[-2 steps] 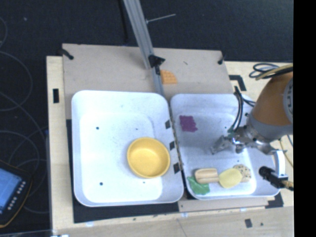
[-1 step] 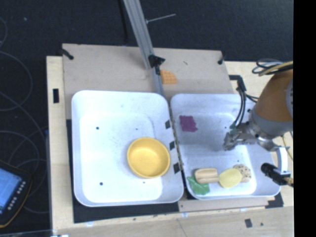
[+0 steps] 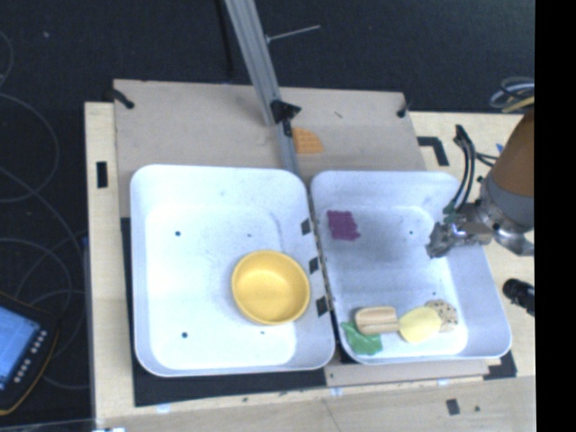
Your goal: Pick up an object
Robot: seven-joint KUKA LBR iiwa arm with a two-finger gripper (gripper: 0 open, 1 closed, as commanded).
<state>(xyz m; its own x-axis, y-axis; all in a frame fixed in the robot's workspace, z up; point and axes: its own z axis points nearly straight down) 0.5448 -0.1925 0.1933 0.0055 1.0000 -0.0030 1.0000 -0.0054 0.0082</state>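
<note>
Metal-grey gripper (image 3: pixel 441 240), at the right rim of the right bin (image 3: pixel 477 286), hanging over the upper right part of the bin floor; whether spread or closed: cannot tell at this size. Nothing visible in its grasp.
Grey wrist with orange band, entering from the right edge, dark cables looped above it.
Candidate objects, right bin, none lifted: purple patch (image 3: pixel 343 225) on the floor toward the upper left, well apart from the gripper; tan block (image 3: pixel 375 319) along the near wall; yellow lump (image 3: pixel 418 325) just beside the block on its right; speckled beige piece (image 3: pixel 442 312) touching or nearly touching the lump; green scrap (image 3: pixel 360 338) under the block's left end.
Left bin (image 3: pixel 162 241): yellow bowl (image 3: pixel 270 287), upright, resting near the divider.
Beyond the bins: grey pole (image 3: pixel 256 61) slanting up from the shared rim; orange tag (image 3: pixel 306 141) on the board behind.
Progress, judged: pick not yet made; target not evident; descent, closing and lift all outstanding.
</note>
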